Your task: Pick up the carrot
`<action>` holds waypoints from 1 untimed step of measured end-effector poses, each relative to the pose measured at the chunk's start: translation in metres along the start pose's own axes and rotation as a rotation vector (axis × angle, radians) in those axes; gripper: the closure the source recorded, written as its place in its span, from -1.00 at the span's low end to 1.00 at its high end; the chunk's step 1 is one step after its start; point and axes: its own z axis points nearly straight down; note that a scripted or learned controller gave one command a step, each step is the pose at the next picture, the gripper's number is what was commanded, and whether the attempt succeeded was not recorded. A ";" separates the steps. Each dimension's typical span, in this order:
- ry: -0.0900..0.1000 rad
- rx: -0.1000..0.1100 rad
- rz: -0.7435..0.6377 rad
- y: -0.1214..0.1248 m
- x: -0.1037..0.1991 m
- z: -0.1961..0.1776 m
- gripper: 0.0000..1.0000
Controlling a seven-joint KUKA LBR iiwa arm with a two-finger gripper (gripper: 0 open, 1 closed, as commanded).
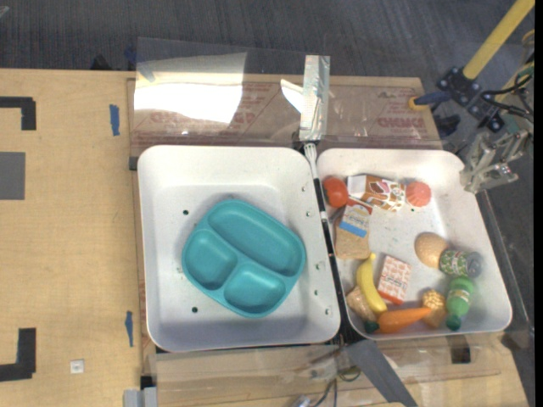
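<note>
The carrot (405, 317) is orange and lies flat along the front wall of the right bin (495, 253). A yellow banana (366, 285) lies at its left end, and a corn cob (433, 299) and a green bottle (459, 299) at its right end. My gripper (486, 166) hangs at the back right corner of the right bin, just outside its rim, far from the carrot. Nothing shows between its fingers.
The right bin also holds a red tomato (335, 192), a pink ball (417, 193), snack packs (382, 192), a slice of bread (352, 244), a tan potato (431, 248) and a red-white box (394, 278). A teal divided plate (244, 255) lies in the left bin (161, 185).
</note>
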 end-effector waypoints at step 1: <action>-0.012 0.005 0.002 0.000 -0.003 -0.012 1.00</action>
